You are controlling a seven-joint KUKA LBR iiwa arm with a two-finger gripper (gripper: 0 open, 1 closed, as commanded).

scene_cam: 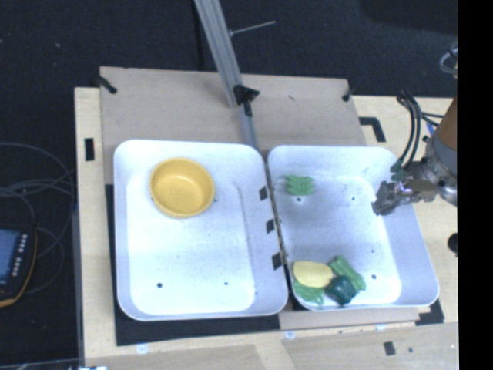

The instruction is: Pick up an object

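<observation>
Objects clustered at near corner of right bin: rounded yellow piece, dark green block, elongated green piece, all touching. Ridged green item seen apart, near far left wall. Gripper positioned over right rim; finger state cannot be told. Smooth yellow bowl held in left bin. Bins set on pale wooden bench.

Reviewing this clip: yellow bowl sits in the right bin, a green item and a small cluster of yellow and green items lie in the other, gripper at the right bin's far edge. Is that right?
Not quite. The camera view shows the yellow bowl in the left bin, not the right. The green item and the cluster lie in the right bin, with the gripper at that bin's right edge.
</observation>
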